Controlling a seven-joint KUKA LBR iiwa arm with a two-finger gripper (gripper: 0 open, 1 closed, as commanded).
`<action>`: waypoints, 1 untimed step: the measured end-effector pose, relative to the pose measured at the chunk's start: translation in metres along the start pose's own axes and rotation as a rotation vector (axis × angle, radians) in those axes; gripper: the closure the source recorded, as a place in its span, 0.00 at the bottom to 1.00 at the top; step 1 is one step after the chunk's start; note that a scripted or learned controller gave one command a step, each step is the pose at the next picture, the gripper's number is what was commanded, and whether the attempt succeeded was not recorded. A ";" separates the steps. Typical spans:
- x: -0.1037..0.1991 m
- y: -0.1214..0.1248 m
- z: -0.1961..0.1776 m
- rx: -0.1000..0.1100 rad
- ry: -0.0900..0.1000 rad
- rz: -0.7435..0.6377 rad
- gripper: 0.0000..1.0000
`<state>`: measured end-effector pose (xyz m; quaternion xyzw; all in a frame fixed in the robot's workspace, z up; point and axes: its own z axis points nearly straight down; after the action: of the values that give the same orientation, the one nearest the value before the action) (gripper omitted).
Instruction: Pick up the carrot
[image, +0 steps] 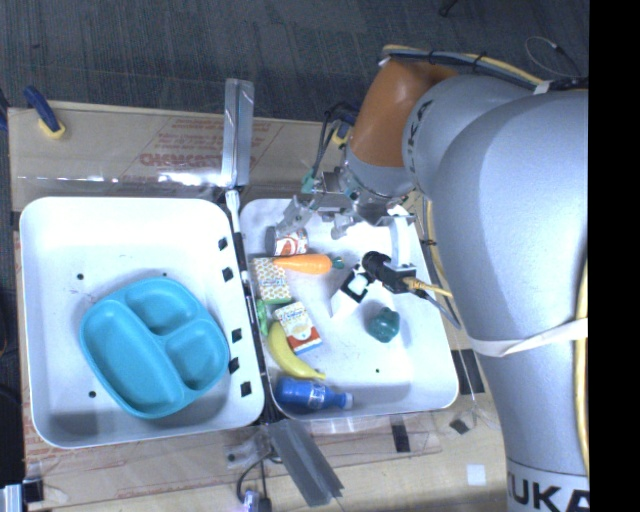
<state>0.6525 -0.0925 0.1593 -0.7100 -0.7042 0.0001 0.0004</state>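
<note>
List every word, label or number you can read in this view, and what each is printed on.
"UKA", cut off at the frame's edge: on the arm's base.
Faint red print on the cardboard sheet behind the bins: too blurred to read.
Labels on the small cartons in the right bin: too small to read.

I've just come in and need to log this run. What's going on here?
A grey arm reaches in from the right over the right bin, its claw hovering near the far end. The carrot lies just below it in that bin, not lifted, among a banana, a blue bottle, some small cartons and a teal object. The left bin holds a blue divided plate.
</note>
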 end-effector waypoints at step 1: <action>-0.005 -0.015 0.063 -0.007 0.000 -0.201 0.00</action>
<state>0.6372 -0.0974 0.0966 -0.6356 -0.7720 -0.0022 -0.0020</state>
